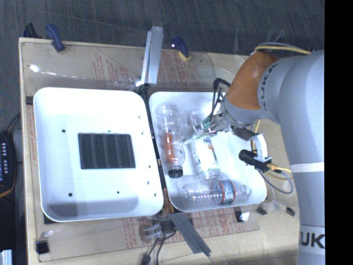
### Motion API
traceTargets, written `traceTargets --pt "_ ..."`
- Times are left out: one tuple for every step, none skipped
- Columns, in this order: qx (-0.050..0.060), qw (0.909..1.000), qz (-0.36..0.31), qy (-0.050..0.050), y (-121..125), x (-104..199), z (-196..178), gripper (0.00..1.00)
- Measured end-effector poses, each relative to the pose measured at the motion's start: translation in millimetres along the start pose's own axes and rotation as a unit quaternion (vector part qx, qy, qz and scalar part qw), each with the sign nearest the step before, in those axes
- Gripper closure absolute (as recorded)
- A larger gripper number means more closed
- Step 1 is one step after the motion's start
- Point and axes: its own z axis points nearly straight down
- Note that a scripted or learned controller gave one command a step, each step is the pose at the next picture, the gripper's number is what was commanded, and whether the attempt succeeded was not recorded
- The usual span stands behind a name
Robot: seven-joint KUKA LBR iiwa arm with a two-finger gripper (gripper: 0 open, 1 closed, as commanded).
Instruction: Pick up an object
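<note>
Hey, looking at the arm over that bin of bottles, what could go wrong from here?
Three risks. The clear plastic bottles lie crowded and touching in the right bin, so closing on one may nudge or catch a neighbour. They are round and smooth, so a pinch may slip, as with the bottle with the orange contents. The gripper works near the bin's far wall, and the loose cables at the wrist might snag on the rim.

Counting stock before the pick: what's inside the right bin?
The right bin holds clear plastic bottles: one with orange contents and a black cap, one with a blue label along the near wall, one white-labelled. The arm covers the far right corner.
</note>
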Motion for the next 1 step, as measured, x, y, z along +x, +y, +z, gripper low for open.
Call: traceTargets --pt "0.0 0.9995 0.032 -0.001 11.2 19.0 -0.3 0.0"
